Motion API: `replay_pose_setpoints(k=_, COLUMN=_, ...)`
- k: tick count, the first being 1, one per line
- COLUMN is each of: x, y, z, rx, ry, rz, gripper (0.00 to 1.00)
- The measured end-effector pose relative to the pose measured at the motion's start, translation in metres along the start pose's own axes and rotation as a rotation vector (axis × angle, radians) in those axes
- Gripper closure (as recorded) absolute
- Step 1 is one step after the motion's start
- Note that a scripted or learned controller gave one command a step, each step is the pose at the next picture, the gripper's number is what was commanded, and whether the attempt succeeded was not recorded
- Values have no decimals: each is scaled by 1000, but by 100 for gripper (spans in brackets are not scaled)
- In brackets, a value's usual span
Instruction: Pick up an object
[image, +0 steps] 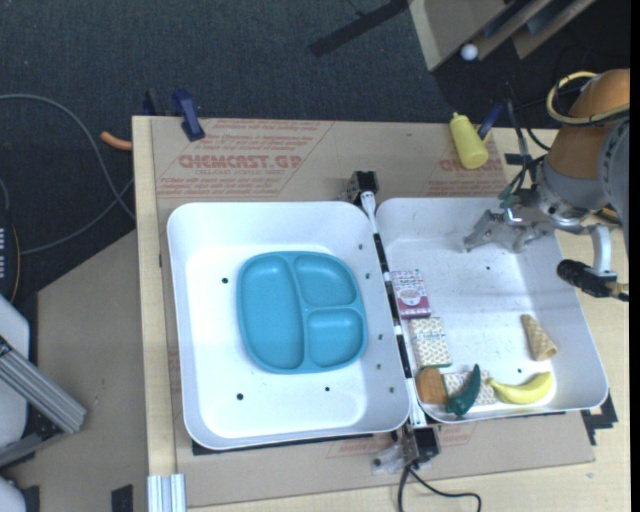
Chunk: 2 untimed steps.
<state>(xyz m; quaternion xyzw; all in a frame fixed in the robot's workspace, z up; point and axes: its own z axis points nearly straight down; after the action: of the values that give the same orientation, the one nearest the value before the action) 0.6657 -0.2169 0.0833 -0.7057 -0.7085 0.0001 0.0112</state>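
My gripper (503, 236) hangs over the far part of the right bin (570, 300), open, with nothing between its spread fingers (478, 237). The loose objects lie nearer the front of that bin: a pink box (408, 292) and a patterned packet (431, 341) along the left wall. A brown piece (431, 384), a dark teal item (466, 393) and a yellow banana (523, 388) sit at the front edge. A tan cone (539, 336) rests toward the right. All of them lie well apart from the gripper.
The left bin (200, 260) holds a blue divided plate (300, 309). A yellow bottle (467, 141) lies on the bench behind the right bin, and a blue clamp (187, 114) sits at the far left corner. A black clip (364, 186) joins the bins.
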Motion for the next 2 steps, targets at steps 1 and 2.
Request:
replay_pose_setpoints(k=1, x=0, y=0, z=0, rx=0, ry=0, rz=0, gripper=0)
replay_pose_setpoints(k=2, x=-5, y=-153, z=-8, rx=-12, ry=-11, rz=4, gripper=0)
